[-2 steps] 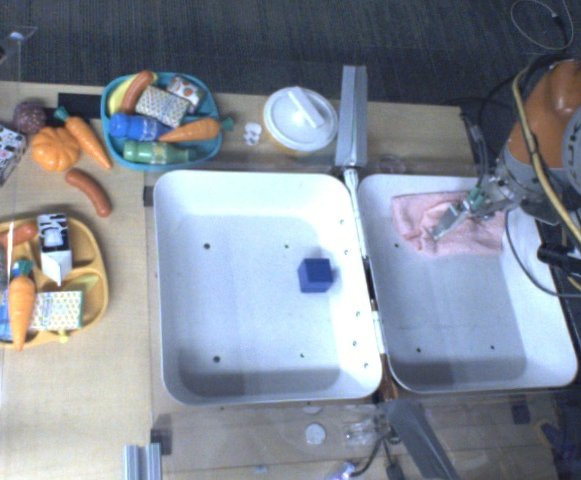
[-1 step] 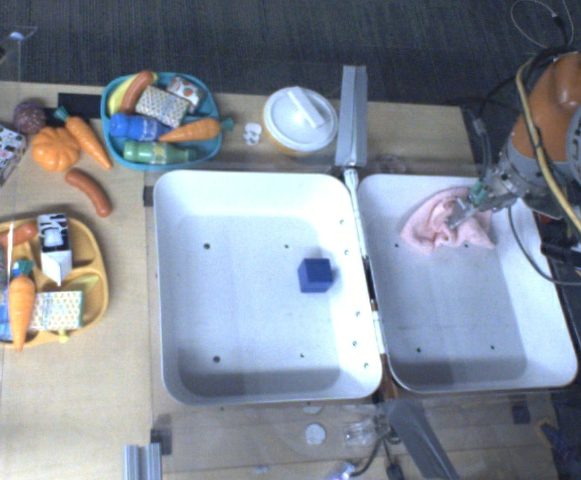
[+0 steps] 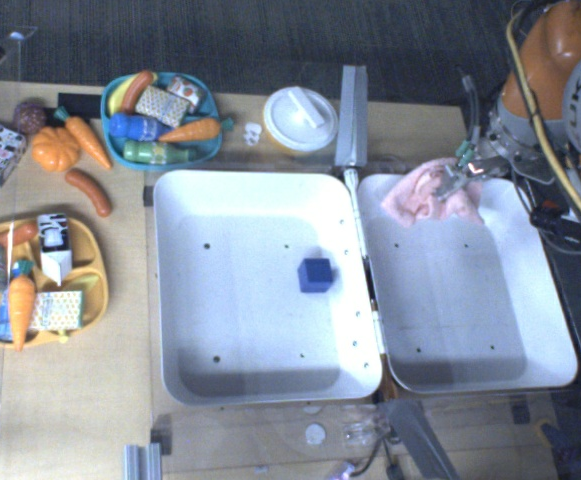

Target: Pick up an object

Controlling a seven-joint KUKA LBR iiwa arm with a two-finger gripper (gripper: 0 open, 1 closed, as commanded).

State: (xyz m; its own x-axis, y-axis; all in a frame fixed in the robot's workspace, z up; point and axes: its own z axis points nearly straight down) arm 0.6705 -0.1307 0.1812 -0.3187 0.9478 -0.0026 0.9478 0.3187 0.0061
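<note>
Pink cloth (image 3: 428,194) is lying crumpled in the right bin (image 3: 555,363), the one sitting directly right of the left bin (image 3: 220,338), and it is bunching up in that bin's far corner nearest the divider.

Starting far to the left of the left bin, a yellow plate (image 3: 91,260) is sitting on the worktop (image 3: 130,408), carrying toy food, among it a carrot and some small cartons. Beyond it, still left of the left bin and farther back, an orange pumpkin (image 3: 53,150), a loose carrot (image 3: 93,141) and a sausage (image 3: 89,192) are lying on the worktop. Just behind the left bin's far left corner a blue bowl (image 3: 213,149) is holding more toy food. Behind the left bin's far right corner a round white lid (image 3: 302,119) is resting.

Inside the left bin, a blue cube (image 3: 316,274) is sitting alone, right of its middle and apart from the walls.

Well right of the left bin, the arm (image 3: 560,58) is reaching in over the right bin's far side, and the gripper (image 3: 467,166) is touching the upper right edge of the pink cloth. Whether it is actually gripping the cloth, or standing wide or narrow, I cannot tell, because cloth and metal are blurring together there.
</note>
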